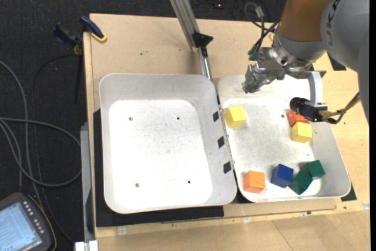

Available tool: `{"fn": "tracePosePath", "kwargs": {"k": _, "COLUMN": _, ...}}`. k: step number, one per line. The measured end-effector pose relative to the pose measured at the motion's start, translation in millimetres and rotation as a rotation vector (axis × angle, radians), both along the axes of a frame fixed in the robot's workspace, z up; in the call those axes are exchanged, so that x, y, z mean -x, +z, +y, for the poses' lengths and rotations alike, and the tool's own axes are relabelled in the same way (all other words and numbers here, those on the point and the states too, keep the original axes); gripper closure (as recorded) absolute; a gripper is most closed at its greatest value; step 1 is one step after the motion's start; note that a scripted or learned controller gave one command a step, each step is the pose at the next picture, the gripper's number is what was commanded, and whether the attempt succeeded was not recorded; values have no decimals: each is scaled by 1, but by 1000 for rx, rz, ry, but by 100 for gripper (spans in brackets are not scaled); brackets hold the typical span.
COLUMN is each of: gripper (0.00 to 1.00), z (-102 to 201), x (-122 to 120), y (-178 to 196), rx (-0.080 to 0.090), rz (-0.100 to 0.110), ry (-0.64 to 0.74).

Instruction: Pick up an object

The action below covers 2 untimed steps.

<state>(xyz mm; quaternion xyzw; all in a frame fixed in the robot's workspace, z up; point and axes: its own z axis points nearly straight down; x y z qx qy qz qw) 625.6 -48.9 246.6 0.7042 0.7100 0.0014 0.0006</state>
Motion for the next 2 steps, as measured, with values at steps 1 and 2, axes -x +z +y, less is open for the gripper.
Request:
{"fn": "tracePosePath", "kwargs": {"k": 1, "gripper": 100, "z": 52, "x": -13, "y": 7, "rx": 0, "rz": -1, "ry": 0}}
{"fn": "tracePosePath", "kwargs": {"k": 2, "gripper": 100, "z": 112, "x": -27, "y": -8, "rx": 0, "rz": 1, "ry": 0}}
